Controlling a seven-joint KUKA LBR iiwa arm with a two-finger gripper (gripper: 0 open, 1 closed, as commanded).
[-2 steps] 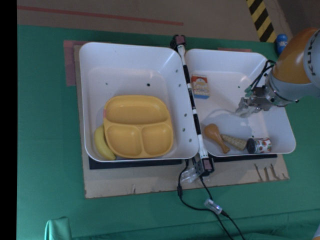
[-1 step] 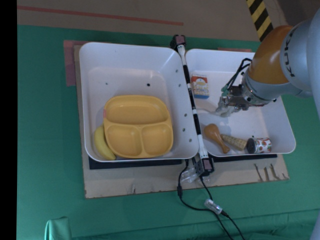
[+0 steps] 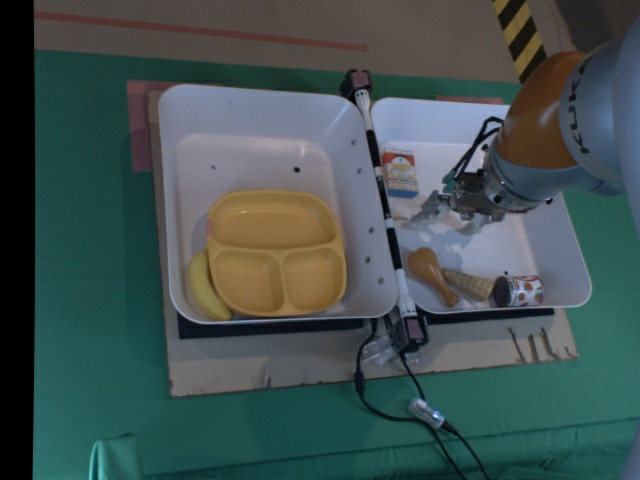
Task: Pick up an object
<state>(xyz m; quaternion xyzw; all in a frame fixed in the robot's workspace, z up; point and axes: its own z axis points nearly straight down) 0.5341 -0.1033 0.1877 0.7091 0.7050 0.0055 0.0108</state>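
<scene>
The claw (image 3: 452,215) hangs over the right bin (image 3: 560,253) with its two fingers spread apart and nothing between them. Just to its left a small printed carton (image 3: 400,170) lies by the divider. Nearer the front wall lie a tan drumstick-shaped toy (image 3: 432,273), an ice-cream cone (image 3: 470,284) and a small patterned can (image 3: 518,291). The left bin (image 3: 250,118) holds a yellow divided tray (image 3: 277,252) with a banana (image 3: 204,289) touching its left side

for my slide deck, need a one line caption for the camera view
KUKA arm's gripper hovers open over the right bin; yellow tray and banana sit in the left bin.
</scene>
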